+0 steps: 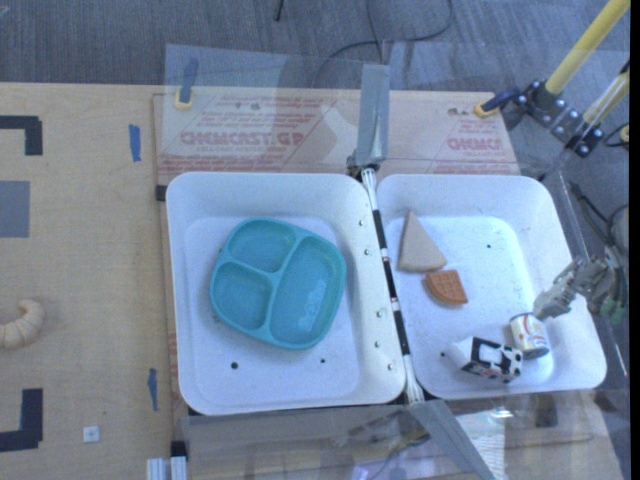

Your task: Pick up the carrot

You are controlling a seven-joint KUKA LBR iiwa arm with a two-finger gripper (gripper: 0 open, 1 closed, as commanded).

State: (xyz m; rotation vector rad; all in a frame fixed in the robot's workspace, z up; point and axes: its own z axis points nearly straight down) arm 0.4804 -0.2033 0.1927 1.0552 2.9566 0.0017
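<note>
From the overhead camera, the carrot is seen lying in the right bin, just below a tan wedge. The gripper is seen near the bin's right wall, its opening impossible to tell. A teal plate is seen in the left bin.

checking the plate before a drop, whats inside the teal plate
The teal divided plate in the left bin shows three bare compartments, nothing in them. The bin floor beneath the plate is covered.

A robotics lab: a plywood table marked with black tape squares carries two white bins, with loose cables on grey carpet and a yellow-legged stand.
</note>
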